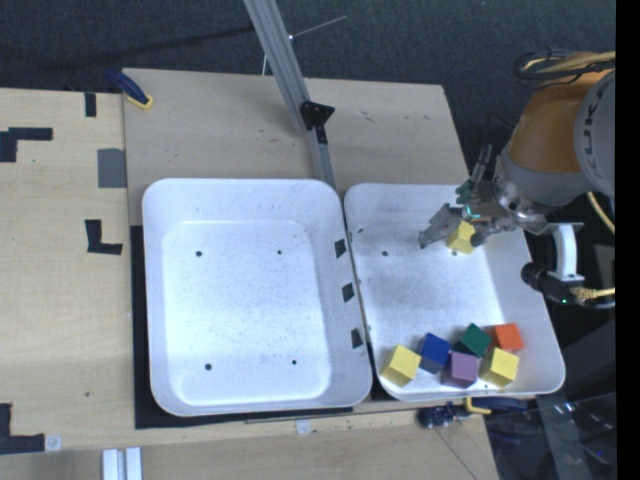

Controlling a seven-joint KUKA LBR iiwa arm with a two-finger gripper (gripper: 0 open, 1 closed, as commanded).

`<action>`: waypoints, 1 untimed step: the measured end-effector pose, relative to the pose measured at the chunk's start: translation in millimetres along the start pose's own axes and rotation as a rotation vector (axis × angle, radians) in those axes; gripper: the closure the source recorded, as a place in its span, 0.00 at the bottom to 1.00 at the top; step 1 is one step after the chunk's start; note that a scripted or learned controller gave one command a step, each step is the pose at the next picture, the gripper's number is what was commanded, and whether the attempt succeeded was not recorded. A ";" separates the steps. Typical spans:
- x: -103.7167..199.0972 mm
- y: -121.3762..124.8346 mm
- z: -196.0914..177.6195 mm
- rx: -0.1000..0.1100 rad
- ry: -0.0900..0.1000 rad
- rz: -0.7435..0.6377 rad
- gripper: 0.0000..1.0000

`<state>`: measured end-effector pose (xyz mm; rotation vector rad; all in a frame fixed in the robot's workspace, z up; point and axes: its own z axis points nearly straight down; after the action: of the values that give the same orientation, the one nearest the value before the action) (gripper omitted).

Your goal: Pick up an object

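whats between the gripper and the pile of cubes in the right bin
Nothing: in the camera view the stretch of right bin floor from the gripper, with a yellow cube at its fingers, down to the cubes is bare.

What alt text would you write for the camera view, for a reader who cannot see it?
The gripper holds a yellow cube above the right bin. Six more cubes cluster at that bin's near edge, beside the left bin.
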<state>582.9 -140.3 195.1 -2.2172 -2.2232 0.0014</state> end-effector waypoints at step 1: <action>-0.1 0.0 0.0 0.000 0.000 0.000 0.00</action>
<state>582.9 -140.5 195.1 -2.2178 -2.2228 0.0009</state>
